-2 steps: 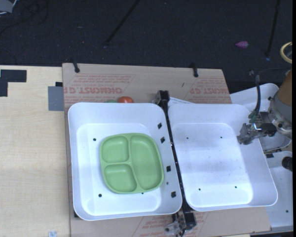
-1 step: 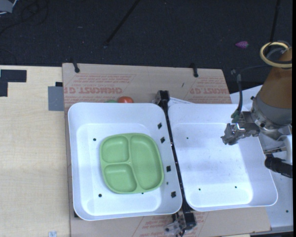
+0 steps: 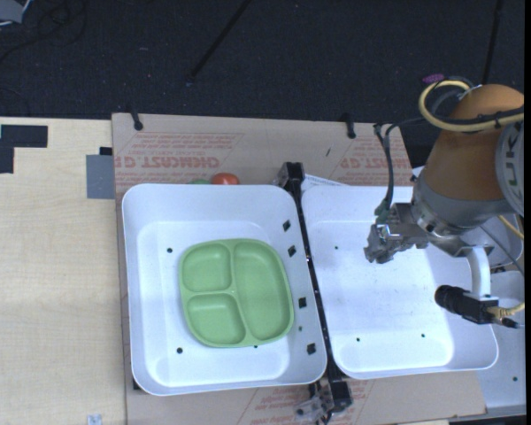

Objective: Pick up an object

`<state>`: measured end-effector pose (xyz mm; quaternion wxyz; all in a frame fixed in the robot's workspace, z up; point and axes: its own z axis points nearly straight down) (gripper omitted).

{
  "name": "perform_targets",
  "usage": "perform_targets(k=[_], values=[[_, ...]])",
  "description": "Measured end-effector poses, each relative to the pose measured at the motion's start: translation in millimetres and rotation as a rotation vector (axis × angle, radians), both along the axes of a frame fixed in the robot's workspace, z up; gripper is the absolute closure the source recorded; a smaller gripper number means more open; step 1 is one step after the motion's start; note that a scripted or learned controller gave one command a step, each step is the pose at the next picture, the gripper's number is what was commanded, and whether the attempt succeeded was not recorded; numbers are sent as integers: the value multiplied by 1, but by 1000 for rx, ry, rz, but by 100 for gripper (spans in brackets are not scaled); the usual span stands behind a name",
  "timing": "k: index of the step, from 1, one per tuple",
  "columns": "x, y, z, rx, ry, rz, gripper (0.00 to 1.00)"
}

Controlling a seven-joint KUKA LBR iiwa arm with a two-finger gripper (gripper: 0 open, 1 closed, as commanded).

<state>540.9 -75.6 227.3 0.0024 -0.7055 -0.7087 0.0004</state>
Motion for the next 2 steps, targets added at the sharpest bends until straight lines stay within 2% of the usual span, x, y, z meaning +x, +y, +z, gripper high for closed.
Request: perform_targets(k=[1, 2], values=[[-7, 46, -10, -1, 1, -2, 100], [-19, 95, 1, 0, 1, 0, 100]])
